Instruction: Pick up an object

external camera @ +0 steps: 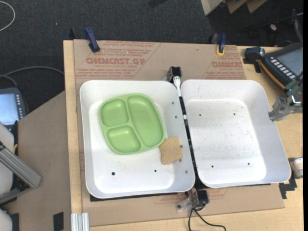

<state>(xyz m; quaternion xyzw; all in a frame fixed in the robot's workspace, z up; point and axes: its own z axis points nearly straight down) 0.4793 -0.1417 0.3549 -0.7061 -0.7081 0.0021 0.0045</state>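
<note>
We see two white bins side by side on a brown board (144, 57) printed with red lettering. The left bin (87, 129) holds a green plate (131, 124) with three compartments, lying flat in the far and middle part of the bin, a little left of centre. Just near and to the right of the plate lies a small tan square piece (171, 150), rough like a sponge or a cracker. Its far left corner touches or almost touches the plate's rim, and we cannot tell which. It sits close to the bin's right wall.

The right bin (226, 138) shows a bare white floor flecked with small dark specks. A thin black strip (184, 119) runs along the seam where the two bins meet.

The gripper (281, 109) shows as a grey metal shape at the right edge, just outside the right bin's right rim and about level with its far half. It is well apart from both the plate and the tan piece. We cannot tell whether it is open or closed, and we see nothing held in it.

A blue clamp (91, 40) and a yellow clamp (221, 44) grip the board's far edge.
</note>
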